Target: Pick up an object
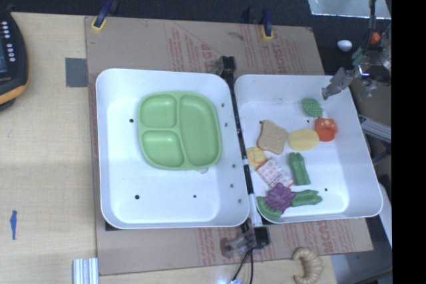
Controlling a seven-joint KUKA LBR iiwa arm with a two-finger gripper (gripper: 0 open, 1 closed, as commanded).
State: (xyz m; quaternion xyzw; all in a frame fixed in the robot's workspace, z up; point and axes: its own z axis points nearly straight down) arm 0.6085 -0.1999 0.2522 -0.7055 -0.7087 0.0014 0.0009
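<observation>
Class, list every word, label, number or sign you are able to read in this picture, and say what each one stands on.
None can be read.
Red print on the cardboard sheet under the bins: too blurred to read.
Red-and-white packet in the right bin: print too small to read.
Keys of the black and orange handset at the left edge: marks too small to read.

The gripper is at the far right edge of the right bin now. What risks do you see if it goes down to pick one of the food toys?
1. The gripper sits by the right bin's rim; a straight descent might strike it.
2. The bread slice, yellow piece and red tomato lie touching, so a grab may push neighbours.
3. The purple piece overlaps green items, making a clean grasp unlikely.
</observation>
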